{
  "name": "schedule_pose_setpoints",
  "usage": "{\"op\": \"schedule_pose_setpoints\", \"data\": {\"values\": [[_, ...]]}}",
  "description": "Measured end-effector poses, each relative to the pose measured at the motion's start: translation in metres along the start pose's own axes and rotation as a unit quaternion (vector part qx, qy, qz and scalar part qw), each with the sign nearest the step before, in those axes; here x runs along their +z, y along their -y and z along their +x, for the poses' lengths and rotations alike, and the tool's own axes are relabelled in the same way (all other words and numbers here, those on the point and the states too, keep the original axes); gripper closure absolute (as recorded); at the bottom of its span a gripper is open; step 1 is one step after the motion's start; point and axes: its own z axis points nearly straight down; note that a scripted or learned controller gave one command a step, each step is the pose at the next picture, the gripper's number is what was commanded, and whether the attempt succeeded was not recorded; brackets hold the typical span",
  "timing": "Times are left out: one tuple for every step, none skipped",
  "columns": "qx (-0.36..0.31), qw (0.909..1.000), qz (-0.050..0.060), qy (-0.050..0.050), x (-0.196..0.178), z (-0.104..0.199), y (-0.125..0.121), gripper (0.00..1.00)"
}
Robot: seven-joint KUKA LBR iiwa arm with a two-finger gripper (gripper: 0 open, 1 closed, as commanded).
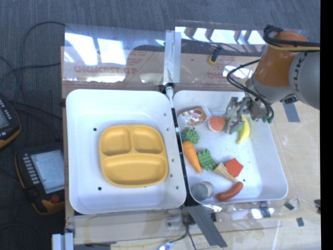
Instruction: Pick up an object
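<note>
My gripper (233, 125) hangs over the upper part of the right bin (273, 163), with the grey arm and its orange band reaching in from the upper right. Its fingers look open with nothing between them. A yellow banana (243, 131) lies just to its right, touching or nearly touching it. A round salmon-pink piece (216, 123) lies just to its left. Further left sits a red and white packet (193, 116).
The right bin also holds a broccoli (191, 136), a carrot (192, 157), a leafy green piece (207, 159), a red block (234, 166), a tan wedge (223, 171), a sausage (230, 191) and a silver can (202, 190). A yellow divided plate (134, 154) lies in the left bin (83, 113).
</note>
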Motion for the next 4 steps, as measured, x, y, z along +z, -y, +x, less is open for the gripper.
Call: {"op": "schedule_pose_setpoints", "data": {"values": [[0.022,0.9997,-0.006,-0.006,-0.080,0.012,-0.036,1.00],[0.038,0.9993,-0.006,-0.007,-0.143,0.002,-0.062,1.00],[-0.168,0.9857,-0.007,-0.007,-0.080,0.042,0.013,1.00],[-0.075,0.9971,-0.008,-0.007,-0.132,0.105,-0.039,1.00]]}}
